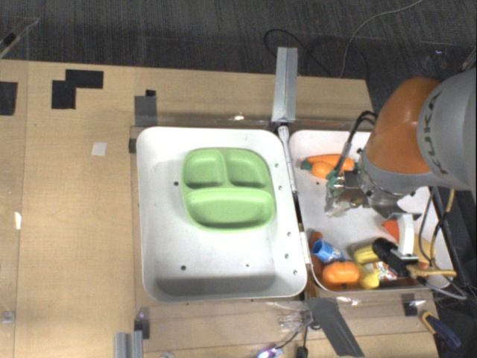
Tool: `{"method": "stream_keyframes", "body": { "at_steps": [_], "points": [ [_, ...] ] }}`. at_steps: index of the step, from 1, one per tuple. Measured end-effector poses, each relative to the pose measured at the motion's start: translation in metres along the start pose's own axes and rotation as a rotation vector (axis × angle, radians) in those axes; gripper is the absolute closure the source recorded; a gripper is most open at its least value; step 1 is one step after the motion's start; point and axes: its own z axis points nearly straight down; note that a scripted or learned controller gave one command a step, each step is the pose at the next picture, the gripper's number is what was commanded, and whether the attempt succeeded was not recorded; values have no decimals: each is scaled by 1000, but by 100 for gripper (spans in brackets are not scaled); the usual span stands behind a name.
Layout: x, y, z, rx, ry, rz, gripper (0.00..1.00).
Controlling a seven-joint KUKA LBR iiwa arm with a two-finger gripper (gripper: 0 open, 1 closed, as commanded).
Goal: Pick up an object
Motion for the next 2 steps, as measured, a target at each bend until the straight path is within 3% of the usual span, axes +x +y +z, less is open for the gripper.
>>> {"method": "stream_keyframes", "body": {
  "at_steps": [1, 2],
  "points": [
    [4, 54, -1, -2, -1, 156, 100],
    [-59, 78, 92, -15, -1, 57, 100]
  ]
}}
